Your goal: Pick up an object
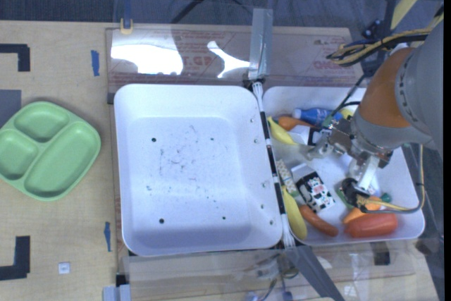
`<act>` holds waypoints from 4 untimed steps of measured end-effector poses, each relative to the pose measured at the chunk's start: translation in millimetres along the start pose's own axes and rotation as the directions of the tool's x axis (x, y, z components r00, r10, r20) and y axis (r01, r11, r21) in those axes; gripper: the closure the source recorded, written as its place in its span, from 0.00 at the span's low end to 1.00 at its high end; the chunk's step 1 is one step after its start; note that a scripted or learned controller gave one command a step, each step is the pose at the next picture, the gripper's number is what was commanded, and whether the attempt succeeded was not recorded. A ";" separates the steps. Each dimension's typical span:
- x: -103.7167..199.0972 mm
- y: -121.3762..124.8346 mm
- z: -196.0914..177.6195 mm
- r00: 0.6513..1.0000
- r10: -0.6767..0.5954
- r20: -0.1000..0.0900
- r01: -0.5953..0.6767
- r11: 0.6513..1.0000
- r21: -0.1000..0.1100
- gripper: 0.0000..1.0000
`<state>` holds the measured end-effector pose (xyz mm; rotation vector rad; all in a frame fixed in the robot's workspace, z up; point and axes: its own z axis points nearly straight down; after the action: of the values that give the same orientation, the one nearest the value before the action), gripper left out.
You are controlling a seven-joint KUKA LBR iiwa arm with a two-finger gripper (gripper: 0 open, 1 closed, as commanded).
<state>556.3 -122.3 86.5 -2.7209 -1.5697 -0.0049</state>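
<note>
- Within the right-hand shallow white plastic bin (412, 173), 1 of 2 on the bench, lies the pickable stock: a red-orange tapered plastic carrot-like piece (370, 223) at the near right corner, a second slimmer orange-red piece (318, 221) to its left, a long yellow banana-shaped piece (292, 206) along the dividing wall, a small black-and-white printed block (315, 192), a blue-and-white bottle-like item (313, 114) by the far wall and a yellow rounded piece (280, 131) beside it.
- Two-finger gripper (365, 182): low in that bin, over the clutter near a dark green-edged item (348, 190), just above the red-orange piece. Whether its fingers are spread or pinching cannot be told; nothing is visibly held.
- Grey arm with orange wrist band (390, 91): enters from the right, bent down into the bin.
- Step in hand, by judgement: the descent or grasp attempt; no lift is evident.
- Next move calls for: closing on 1 item only, then a straight lift clear of the neighbours, which crowd closely.
- Left-hand shallow white plastic bin (190, 158): bare, scuffed floor.
- Pale green 3-compartment plastic tray (46, 149): on the wooden bench, well apart to the left.
</note>
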 end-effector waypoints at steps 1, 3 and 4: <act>40.0 26.7 -45.5 0.937 -0.351 0.003 0.351 0.937 0.001 0.00; 12.5 -1.9 -91.8 0.946 -0.323 0.002 0.323 0.946 0.001 0.00; 3.4 -39.4 -10.0 0.928 -0.373 0.002 0.373 0.928 0.004 0.00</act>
<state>523.9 -99.7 96.5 -2.3727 -2.0570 0.0006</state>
